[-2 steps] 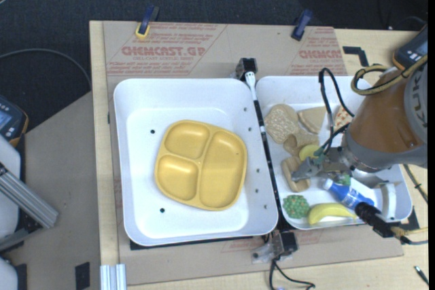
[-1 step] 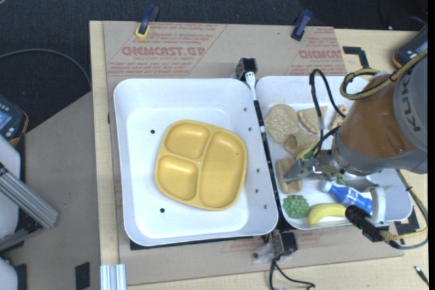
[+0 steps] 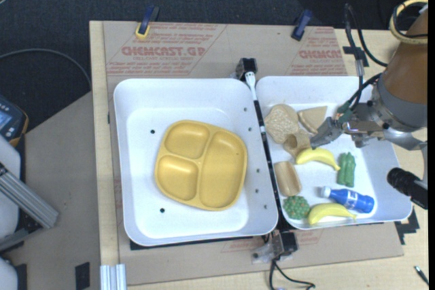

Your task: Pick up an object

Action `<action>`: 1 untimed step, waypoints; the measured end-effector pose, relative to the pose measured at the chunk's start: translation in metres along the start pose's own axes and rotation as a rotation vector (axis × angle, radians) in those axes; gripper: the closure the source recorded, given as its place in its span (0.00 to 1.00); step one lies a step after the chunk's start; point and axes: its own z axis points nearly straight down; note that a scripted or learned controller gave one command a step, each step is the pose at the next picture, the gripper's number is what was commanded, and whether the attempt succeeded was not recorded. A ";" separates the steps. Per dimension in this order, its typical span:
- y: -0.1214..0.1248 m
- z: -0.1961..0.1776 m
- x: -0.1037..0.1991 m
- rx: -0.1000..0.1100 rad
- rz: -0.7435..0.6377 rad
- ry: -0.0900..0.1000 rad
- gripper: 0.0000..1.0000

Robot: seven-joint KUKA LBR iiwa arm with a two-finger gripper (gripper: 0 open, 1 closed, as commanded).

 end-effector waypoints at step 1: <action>0.002 -0.208 0.002 -0.003 0.001 -0.001 0.00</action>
